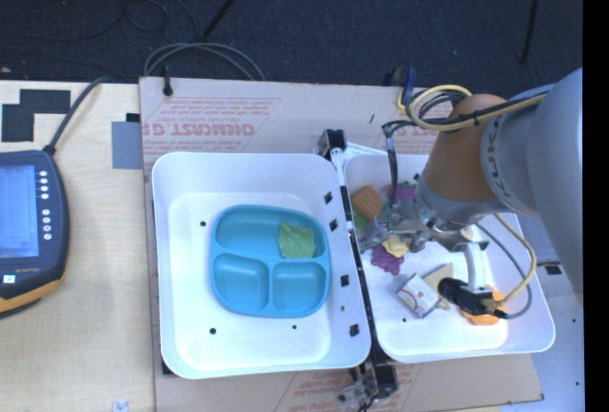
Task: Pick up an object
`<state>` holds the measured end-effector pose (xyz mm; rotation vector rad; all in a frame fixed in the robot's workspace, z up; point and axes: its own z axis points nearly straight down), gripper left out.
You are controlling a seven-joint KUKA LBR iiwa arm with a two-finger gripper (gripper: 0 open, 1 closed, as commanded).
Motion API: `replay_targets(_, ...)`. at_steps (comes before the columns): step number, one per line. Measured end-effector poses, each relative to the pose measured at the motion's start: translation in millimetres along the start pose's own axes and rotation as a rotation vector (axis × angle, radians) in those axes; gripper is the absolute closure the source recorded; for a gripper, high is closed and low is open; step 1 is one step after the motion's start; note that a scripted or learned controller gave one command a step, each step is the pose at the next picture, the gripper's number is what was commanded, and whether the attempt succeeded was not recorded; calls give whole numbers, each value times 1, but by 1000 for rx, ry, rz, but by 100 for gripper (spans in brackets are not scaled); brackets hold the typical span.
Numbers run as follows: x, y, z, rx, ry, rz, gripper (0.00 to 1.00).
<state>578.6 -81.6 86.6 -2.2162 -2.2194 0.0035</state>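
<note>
From my station I see the grey arm (533, 153) reaching into the right bin (519, 336), a shallow tray of smooth white plastic with rounded corners. The gripper (404, 231) hangs low over the bin's left half, close to the wall it shares with its neighbour. The wrist hides it, so I cannot tell whether it is released or clenched, and I see nothing held in it.

The things to pick lie in this bin. A tan, ridged piece (366, 203), rounded like a bit of waffle, sits near the far-left corner, close to the left wall. Just beside the gripper, toward the near edge, lies a lumpy purple toy (386, 259) with a small yellow bit (395, 247) touching its far side. Nearer the middle of the bin a small box (416, 296), white with a brown face, sits tilted, and a pale tan wedge (438, 275) lies just beside it. An orange piece (487, 316) rests further toward the right wall. I cannot make out its shape.

The left bin (181, 305) is of the same white plastic and carries a glossy blue plate (247, 277) with three compartments and soft rounded edges. A crinkled green leaf (297, 241) lies in its far-right compartment.

Both bins stand on a sheet of brown cardboard (219, 120) with red print. A control tablet (24, 229) with a lit screen lies on the pale wooden bench, well apart from the left bin.
</note>
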Motion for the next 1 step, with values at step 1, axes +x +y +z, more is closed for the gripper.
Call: replay_targets(1, -2, 0, -11, 1, 0, 5, 100)
